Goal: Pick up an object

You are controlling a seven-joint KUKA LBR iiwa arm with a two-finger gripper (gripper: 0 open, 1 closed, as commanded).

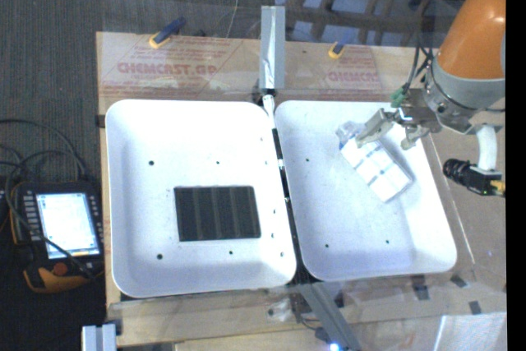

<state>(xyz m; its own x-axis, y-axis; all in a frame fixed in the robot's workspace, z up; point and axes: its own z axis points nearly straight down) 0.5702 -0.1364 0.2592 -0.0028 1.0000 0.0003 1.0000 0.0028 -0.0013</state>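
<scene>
the gripper [393, 127] hangs at the upper right of the frame over the right bin [427, 251], fingers spread apart with nothing between them. a white box with blue stripes [376, 164] lies just below-left of it. a black ridged panel [217, 212] rests in the left bin [131, 136].

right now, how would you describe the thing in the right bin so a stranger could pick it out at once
Start at the two white bins side by side and take the right bin, nearer the arm. In its upper half, just below the gripper, lies a small white box with faint blue stripes, turned at a slant. The other object, a dark ribbed rectangular panel, lies in the left bin.
</scene>
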